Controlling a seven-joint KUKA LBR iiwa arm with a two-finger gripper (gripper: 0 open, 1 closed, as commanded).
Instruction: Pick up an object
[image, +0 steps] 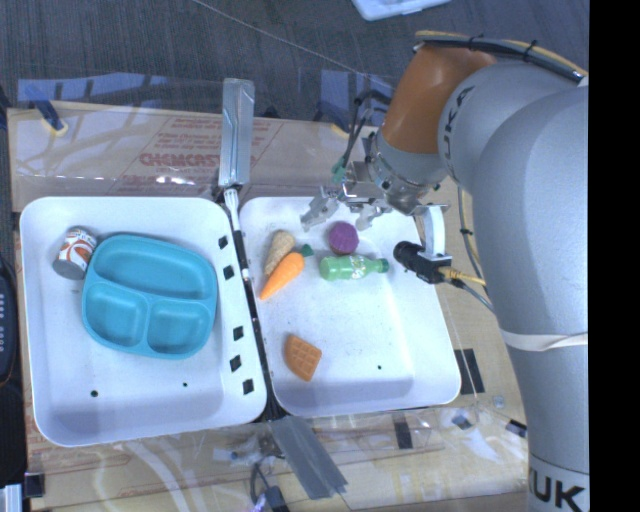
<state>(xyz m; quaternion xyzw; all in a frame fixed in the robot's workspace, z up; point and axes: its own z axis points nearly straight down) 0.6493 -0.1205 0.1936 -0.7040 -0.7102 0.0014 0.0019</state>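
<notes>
Arm: grey KUKA arm (520, 200), orange band above the wrist, reaching over the far right corner of the right bin (420, 360).
Gripper: gripper (345, 207) sits over the far edge of the right bin; its metal fingers look spread and nothing shows between them.
Likely target: purple ball (343, 237), round and smooth, just beside the gripper, near the far edge. Judged the closest pick, so the wrist is placed above this cluster.
Green bottle (352, 266): plastic, lying on its side, just in front of the purple ball.
Toy carrot (283, 274): orange, tapered, with a green top, lying slantwise near the left wall of the right bin.
Beige piece (279, 247): elongated, matte, touching the carrot on its far side; exact type cannot be told.
Waffle piece (302, 357): orange-brown, squarish, gridded surface, alone toward the near edge.
Left bin (60, 400): holds 1 blue tray (148, 295) with 3 compartments, smooth plastic, and a small can (73, 250) at the far left corner, touching the tray.
Task status: no object lifted yet.
</notes>
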